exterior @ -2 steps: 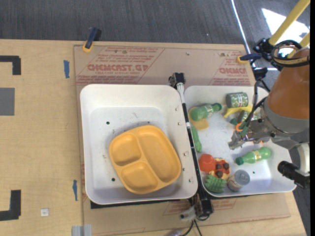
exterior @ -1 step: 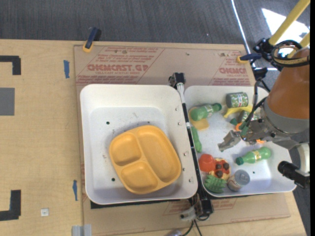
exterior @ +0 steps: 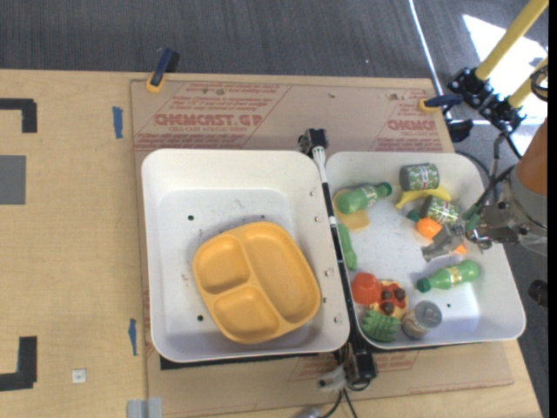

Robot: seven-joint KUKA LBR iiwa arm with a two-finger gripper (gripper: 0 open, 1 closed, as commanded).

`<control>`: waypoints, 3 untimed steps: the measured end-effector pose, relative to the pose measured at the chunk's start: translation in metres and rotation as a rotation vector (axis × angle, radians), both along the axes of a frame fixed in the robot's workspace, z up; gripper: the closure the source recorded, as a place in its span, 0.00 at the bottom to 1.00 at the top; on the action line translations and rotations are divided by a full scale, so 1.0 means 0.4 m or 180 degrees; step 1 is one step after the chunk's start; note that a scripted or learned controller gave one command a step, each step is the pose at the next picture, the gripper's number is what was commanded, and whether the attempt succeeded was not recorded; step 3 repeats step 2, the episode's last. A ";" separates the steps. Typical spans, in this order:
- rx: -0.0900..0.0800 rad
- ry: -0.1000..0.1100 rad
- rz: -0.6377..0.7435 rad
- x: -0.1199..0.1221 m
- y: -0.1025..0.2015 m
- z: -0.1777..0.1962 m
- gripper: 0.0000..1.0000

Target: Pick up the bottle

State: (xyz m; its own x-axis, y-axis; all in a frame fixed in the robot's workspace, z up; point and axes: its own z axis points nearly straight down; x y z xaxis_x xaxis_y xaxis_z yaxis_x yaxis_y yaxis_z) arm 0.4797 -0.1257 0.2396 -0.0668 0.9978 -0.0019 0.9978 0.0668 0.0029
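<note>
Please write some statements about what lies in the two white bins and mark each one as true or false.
1. The yellow divided plate lies in the left bin. True.
2. Two green bottles lie in the right bin. True: one bottle near its upper left, another bottle lower right.
3. The gripper is over the left bin. False: it is over the right bin.
4. The banana lies on the yellow plate. False: it is in the right bin, beside the green can.
</note>
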 end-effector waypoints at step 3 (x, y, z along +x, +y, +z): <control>0.0007 0.0007 -0.0436 0.000 -0.040 -0.105 1.00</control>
